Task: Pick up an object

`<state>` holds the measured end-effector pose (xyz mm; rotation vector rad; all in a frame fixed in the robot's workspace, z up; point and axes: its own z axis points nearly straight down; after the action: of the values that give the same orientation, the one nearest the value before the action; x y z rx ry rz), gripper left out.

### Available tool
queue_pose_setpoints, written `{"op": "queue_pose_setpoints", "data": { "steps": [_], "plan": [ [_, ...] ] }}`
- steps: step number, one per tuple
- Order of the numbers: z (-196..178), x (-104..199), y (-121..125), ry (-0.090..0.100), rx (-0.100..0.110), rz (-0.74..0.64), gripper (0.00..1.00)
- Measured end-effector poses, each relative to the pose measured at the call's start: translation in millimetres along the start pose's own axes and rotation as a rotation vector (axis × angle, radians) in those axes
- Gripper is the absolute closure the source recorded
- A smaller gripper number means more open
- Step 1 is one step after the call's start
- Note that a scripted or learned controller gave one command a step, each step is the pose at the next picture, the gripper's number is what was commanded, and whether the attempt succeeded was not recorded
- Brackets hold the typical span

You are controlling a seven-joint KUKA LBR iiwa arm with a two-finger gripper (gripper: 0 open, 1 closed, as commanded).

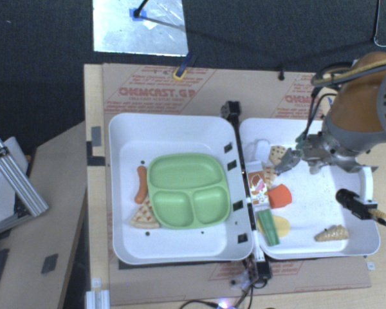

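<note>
I see table [154,85] carrying two white bins, centre frame. Left bin [122,140] holds green tray [186,190]. Right bin [367,237] holds small food toys, candidate targets: orange piece [280,196], cracker [278,153]. Pincer [288,161] hangs just beside cracker; grip state unreadable.

A dark carpet [38,50] covers the floor around the bench [64,172], which has a pale wooden top. A brown cardboard sheet [154,89] with red print lies on the bench. Beyond it, a shiny metal plate [138,18] rests on the carpet. A metal rail [13,179] slants at the left edge.
</note>
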<state>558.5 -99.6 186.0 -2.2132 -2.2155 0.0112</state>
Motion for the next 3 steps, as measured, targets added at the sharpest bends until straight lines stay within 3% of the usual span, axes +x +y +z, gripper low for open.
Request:
{"op": "queue_pose_setpoints", "data": {
  "steps": [1,2,3],
  "plan": [
    [-6.8,0.1,3.0,-0.002,-0.013,-0.002,0.00],
    [54.5,2.4,-2.5,-0.001,-0.008,0.000,0.00],
    [99.8,-5.2,0.5,-0.014,-0.023,0.008,0.00]
  ]
}}
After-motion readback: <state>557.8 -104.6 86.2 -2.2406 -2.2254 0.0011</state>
